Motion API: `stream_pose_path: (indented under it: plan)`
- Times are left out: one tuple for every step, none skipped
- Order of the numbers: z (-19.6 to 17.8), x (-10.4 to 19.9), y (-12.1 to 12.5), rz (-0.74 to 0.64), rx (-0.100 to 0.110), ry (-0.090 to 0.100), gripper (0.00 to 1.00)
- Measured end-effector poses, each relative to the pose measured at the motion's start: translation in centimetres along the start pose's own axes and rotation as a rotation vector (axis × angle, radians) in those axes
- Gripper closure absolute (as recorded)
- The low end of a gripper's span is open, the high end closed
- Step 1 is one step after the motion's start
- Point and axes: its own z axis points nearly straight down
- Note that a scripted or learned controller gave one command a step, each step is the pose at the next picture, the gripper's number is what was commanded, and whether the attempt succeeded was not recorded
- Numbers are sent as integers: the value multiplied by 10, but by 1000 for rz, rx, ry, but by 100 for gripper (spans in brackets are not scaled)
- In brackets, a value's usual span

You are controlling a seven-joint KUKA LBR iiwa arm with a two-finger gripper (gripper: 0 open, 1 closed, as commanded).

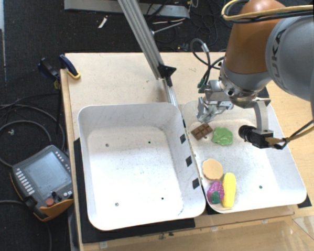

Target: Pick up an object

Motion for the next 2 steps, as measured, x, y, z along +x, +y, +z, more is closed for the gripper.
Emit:
stream_pose_path:
  plan:
    - [19, 50, -2, 0, 4, 0, 100]
    - [31, 104, 10, 0, 1, -1, 100]
